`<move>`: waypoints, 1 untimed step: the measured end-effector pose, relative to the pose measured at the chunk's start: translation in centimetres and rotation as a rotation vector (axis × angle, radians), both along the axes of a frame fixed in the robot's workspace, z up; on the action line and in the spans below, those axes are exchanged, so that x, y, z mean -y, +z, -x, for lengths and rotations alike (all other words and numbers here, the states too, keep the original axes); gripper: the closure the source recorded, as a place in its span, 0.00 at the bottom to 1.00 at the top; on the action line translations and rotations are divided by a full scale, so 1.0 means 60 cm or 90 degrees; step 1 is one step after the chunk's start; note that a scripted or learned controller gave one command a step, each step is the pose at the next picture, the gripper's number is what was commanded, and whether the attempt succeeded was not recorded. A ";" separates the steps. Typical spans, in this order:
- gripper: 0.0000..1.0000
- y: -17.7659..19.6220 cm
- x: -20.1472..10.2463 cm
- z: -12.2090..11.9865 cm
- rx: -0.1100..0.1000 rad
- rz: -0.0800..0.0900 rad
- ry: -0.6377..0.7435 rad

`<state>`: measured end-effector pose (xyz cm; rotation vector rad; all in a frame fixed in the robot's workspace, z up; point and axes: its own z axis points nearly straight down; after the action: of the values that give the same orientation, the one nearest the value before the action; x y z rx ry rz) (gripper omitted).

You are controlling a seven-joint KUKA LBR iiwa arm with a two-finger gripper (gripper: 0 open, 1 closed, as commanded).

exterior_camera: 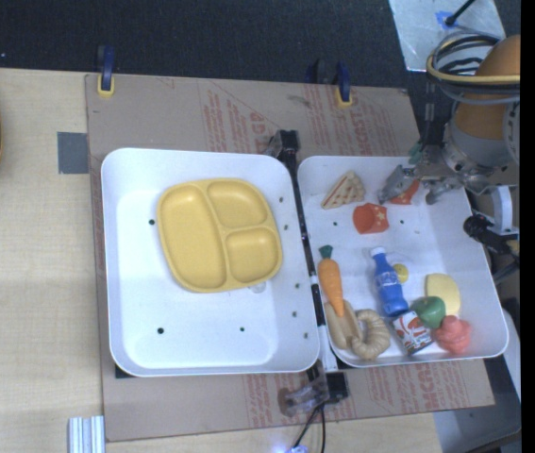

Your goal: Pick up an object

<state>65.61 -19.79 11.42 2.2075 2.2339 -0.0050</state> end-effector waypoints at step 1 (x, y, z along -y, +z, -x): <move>0.00 -0.013 -0.022 -0.005 0.006 0.001 -0.004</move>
<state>65.93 -18.47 10.64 2.2090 2.2208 0.0027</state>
